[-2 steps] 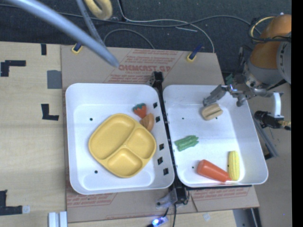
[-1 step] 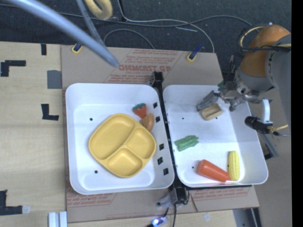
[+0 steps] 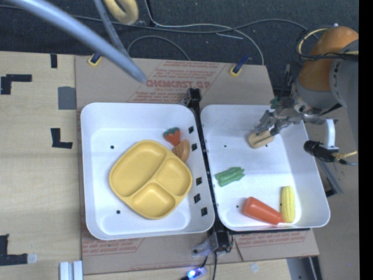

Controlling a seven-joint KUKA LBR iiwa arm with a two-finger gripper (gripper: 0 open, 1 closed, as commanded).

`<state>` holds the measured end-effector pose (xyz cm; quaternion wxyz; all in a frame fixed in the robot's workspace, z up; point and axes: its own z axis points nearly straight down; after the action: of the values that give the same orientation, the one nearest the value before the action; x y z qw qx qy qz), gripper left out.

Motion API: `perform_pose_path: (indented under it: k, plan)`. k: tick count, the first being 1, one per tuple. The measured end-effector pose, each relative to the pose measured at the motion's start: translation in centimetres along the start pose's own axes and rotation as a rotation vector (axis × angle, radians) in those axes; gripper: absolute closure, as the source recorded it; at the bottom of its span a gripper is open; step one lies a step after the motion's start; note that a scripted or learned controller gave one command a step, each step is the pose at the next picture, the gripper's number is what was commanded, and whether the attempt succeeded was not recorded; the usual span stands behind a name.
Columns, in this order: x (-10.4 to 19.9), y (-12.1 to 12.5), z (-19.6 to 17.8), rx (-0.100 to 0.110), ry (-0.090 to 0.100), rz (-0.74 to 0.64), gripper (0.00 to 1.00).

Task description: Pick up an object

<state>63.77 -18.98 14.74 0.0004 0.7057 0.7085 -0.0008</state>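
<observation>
A cardboard-covered counter (image 3: 175, 77) carries two shallow white bins side by side; cables trail across the dark backdrop behind. The hand (image 3: 269, 127) has reached into the right bin (image 3: 303, 214), low near its far wall, and a small tan block-like object (image 3: 260, 139) sits right at its tips. The fingers look closed in around the object's upper end, but whether it is truly pinched or merely touched I cannot tell.

The tan piece looks like a light, stiff plastic toy, probably smooth and apt to slip; gripping across its short width near the middle seems safest. Its long axis runs roughly crosswise, tilted slightly, one end pointing toward the bins' dividing rim.

Nearer the camera than the hand lie a green vegetable (image 3: 229, 175), an orange carrot (image 3: 261, 210) and a yellow corn cob (image 3: 287, 203). Well off to the hand's far side, the left bin (image 3: 93, 156) holds a yellow divided plate (image 3: 150, 178).
</observation>
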Motion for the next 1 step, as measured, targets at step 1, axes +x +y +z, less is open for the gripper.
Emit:
perform_pose_path:
  k: [1]
  plan:
    - [0.62,-0.7,-5.49,-0.005,0.001,0.002,1.0]
